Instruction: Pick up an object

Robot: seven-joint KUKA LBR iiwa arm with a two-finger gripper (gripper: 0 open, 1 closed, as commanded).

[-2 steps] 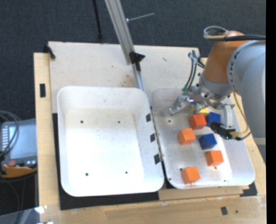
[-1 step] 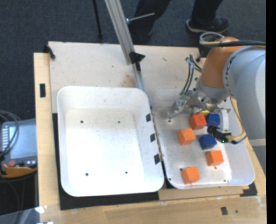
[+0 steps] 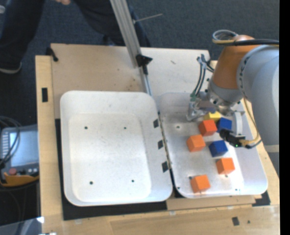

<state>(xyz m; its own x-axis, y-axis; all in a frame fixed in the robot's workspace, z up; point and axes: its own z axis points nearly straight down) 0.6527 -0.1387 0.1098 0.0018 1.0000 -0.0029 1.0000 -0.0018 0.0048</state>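
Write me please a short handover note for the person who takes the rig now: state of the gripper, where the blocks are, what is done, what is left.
Gripper: low over the far part of the right bin, beside the block cluster; whether it is open or shut cannot be told, and no block is seen held.
Blocks, all in the right bin: orange block and yellow block nearest the gripper, blue block beside them; a second orange block, a second blue block, and two more orange toward the near edge.
Done: approach only.
Left: grasp one block and lift it.
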